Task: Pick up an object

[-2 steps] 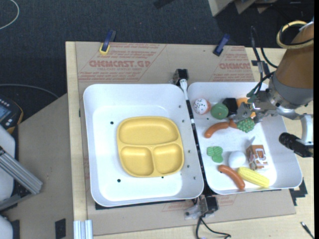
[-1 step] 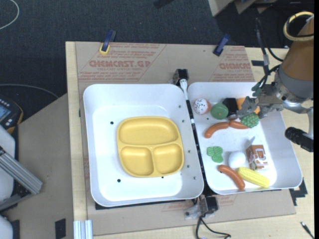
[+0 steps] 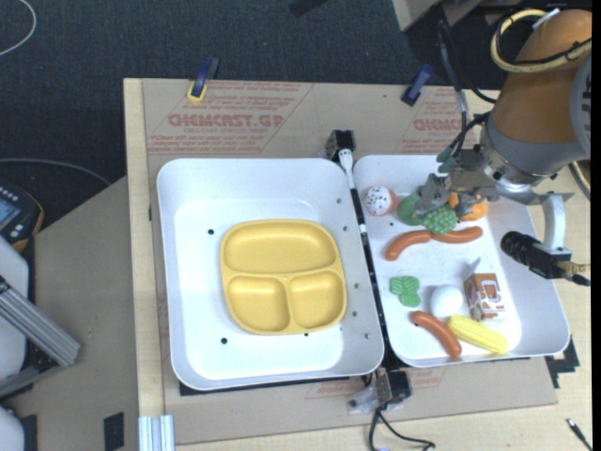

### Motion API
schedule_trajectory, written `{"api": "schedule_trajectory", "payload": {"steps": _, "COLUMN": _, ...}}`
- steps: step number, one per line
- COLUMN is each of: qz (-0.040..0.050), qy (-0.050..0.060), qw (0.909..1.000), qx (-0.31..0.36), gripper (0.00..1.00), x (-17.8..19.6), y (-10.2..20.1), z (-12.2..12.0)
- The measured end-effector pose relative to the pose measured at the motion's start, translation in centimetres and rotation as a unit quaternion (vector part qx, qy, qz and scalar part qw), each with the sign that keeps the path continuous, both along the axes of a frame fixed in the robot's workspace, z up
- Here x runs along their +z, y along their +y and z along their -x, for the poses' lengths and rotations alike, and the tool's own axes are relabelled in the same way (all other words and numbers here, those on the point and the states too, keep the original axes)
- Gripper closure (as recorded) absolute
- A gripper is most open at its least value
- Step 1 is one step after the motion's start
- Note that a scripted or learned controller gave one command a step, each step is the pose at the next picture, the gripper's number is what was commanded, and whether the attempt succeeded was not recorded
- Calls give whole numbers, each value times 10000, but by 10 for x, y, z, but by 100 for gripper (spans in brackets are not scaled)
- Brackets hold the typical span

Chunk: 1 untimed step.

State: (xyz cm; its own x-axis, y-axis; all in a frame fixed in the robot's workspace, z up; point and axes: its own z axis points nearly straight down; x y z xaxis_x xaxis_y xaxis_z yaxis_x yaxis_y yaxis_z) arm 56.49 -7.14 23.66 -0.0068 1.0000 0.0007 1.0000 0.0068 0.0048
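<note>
The arm (image 3: 540, 83) enters from the upper right of the frame and reaches over the right bin (image 3: 554, 294). The left bin (image 3: 178, 252), centre-left, carries a yellow divided tray (image 3: 282, 275). The gripper (image 3: 441, 195) sits low at the upper part of the right bin, directly over a green toy (image 3: 439, 220); whether it is clenched or released cannot be determined. Judged status: no object is lifted, so the pick remains to be completed. The green toy lies touching a long sausage (image 3: 432, 239), near a speckled ball (image 3: 378, 198). The divider between bins lies near on the left; open floor remains at right-centre.
</note>
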Motion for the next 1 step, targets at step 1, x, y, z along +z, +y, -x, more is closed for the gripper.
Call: {"api": "schedule_trajectory", "payload": {"steps": 1, "qz": -4, "qy": 35, "qw": 10000, "qx": -4, "gripper": 100, "x": -15, "y": 52, "z": -10}}
